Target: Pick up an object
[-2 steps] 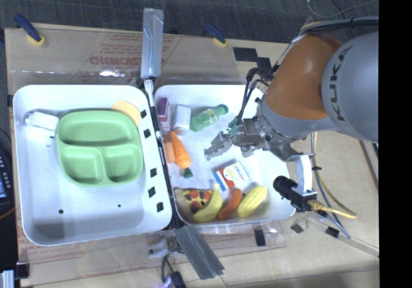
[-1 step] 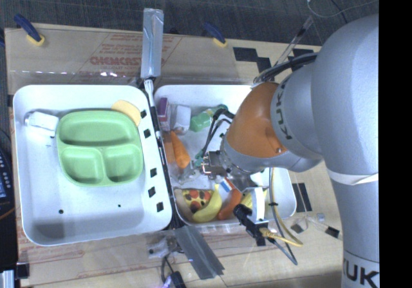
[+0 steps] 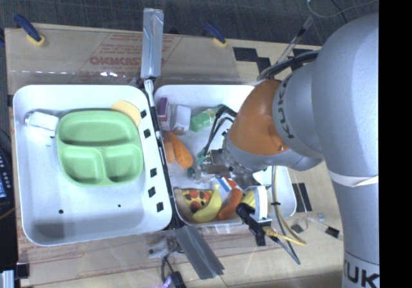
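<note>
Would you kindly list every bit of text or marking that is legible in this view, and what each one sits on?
"CHEMCAS...", in faint red, cut off by the metal divider: on the cardboard sheet behind the bins.
"KU", white letters cut by the frame's edge: on the arm.
Smaller red print above "CHEMCAS...": too blurred to read.

Grey arm (image 3: 322,106) over right bin (image 3: 193,95); green tray (image 3: 100,145) in left bin (image 3: 32,183).

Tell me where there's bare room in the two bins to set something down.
Left bin: bare floor below the green tray, toward the near wall. Right bin: crowded; carrot, banana and small items pack its left side, and the arm covers the rest.
</note>
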Tool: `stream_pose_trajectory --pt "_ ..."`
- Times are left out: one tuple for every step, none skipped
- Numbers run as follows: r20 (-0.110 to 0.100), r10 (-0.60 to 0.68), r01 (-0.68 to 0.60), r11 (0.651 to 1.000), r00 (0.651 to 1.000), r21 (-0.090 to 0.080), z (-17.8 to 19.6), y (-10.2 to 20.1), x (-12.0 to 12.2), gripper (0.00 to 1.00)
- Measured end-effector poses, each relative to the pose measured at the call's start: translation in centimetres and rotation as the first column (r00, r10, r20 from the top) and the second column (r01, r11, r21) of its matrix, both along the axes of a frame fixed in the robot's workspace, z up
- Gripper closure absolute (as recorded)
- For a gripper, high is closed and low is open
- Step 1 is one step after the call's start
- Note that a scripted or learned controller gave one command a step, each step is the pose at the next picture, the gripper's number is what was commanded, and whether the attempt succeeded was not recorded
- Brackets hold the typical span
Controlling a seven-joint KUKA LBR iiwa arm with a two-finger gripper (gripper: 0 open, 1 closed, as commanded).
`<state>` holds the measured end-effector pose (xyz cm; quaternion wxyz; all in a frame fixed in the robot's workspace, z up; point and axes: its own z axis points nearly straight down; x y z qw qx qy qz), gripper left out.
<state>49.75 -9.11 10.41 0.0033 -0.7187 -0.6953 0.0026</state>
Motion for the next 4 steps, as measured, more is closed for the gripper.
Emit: stream_pose_trajectory --pt "0.007 -0.151 0.151 0.988 0.988 0.000 12.1 5.5 8.6 1.00" --pt "0.005 -0.152 0.152 0.988 0.988 -0.001 12.0 5.5 8.6 0.00" --pt "0.003 -0.016 0.016 1.000 1.000 -0.002 -0.9 -4.5 3.5 0.00" --pt "0.006 0.051 -0.051 0.999 0.999 0.001 2.3 -5.8 -1.7 0.00"
